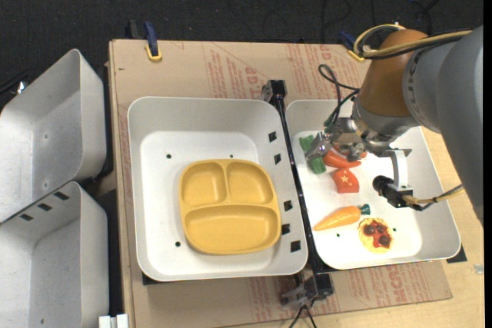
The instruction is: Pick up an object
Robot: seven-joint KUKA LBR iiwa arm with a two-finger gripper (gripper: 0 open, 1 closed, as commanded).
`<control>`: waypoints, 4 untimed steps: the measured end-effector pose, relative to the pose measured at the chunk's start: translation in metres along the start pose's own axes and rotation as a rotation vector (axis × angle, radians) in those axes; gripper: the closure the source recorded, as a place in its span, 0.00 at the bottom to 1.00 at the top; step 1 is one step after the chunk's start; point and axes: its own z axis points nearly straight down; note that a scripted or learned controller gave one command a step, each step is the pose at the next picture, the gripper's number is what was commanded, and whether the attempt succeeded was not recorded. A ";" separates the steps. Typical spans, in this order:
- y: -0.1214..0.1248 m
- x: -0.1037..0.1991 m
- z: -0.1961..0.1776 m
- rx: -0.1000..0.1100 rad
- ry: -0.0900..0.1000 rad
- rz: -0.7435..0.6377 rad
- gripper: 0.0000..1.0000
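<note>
Orange and red toy food lies scattered in the right bin (438, 238), and the gripper (332, 150) is down among it at the bin's upper left corner, close to the divider between the two bins. The grey arm (430, 81) reaches in from the right and bends steeply down, which I take as a reach for the cluster there: a green piece (310, 142) just beside the wrist and an orange-red piece (338, 160) right under it. Whether either is actually caught I cannot tell, since the wrist hides the grip. A red strawberry-like piece (347, 180) sits just below, a carrot (337, 218) lower still, and a small pizza slice (375, 233) near the front. The left bin (146, 165) holds a yellow divided plate (229, 205), well apart from the action.
</note>
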 end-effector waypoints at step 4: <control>0.006 0.017 -0.166 0.001 0.005 -0.003 1.00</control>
